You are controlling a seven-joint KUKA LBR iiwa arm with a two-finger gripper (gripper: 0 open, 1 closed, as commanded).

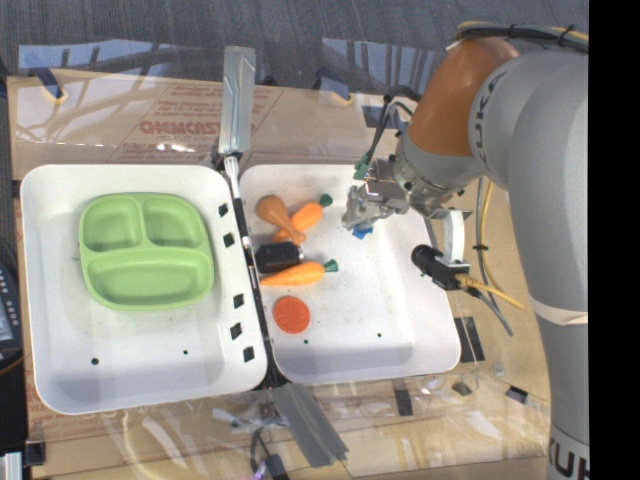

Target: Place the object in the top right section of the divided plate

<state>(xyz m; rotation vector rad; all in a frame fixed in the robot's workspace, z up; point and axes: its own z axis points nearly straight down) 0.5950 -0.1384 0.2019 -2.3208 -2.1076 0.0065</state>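
Plate first: your divided plate (147, 249) is light green with rounded corners, two small sections along its far side and one long section along the near side, and it sits in the left bin (60, 368). In the right bin (420, 338), near the wall shared with the left bin, you can see two orange carrots with green tips (307, 216) (295, 274), a brown drumstick-shaped piece (274, 212), a small black object (277, 257) and a flat red-orange disc (292, 314). Your gripper (362, 214) hangs over the far middle of the right bin, just beside the upper carrot's tip. Something small and blue shows at its tip, but you cannot tell from this angle whether the fingers are parted or closed.
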